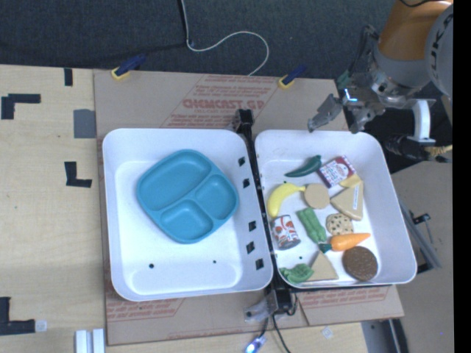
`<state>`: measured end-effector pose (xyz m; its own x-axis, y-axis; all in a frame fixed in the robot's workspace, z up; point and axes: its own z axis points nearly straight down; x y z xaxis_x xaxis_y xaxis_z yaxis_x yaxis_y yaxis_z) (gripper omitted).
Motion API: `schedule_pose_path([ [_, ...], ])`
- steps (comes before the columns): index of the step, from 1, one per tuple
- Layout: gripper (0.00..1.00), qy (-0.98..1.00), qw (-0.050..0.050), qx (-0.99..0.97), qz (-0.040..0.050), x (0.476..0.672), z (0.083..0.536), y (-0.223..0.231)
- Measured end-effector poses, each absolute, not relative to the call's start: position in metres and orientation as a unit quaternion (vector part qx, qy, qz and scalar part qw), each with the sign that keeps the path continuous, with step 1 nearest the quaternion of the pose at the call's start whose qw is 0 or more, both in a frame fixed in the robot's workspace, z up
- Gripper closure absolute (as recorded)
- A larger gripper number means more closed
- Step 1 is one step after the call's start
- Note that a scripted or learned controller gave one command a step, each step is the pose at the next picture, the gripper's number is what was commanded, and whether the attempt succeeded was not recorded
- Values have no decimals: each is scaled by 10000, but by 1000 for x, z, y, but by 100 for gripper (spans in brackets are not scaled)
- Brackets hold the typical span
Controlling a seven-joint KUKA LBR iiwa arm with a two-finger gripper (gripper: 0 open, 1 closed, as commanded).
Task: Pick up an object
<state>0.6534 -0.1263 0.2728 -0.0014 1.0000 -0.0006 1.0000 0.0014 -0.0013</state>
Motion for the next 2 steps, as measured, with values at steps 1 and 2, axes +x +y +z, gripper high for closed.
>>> schedule_pose_path([
  [1, 0, -7080, -36, -7062, -28, 605, 369, -109],
  [2, 0, -7124, -45, -7017, -81, 531, 511, 7],
])
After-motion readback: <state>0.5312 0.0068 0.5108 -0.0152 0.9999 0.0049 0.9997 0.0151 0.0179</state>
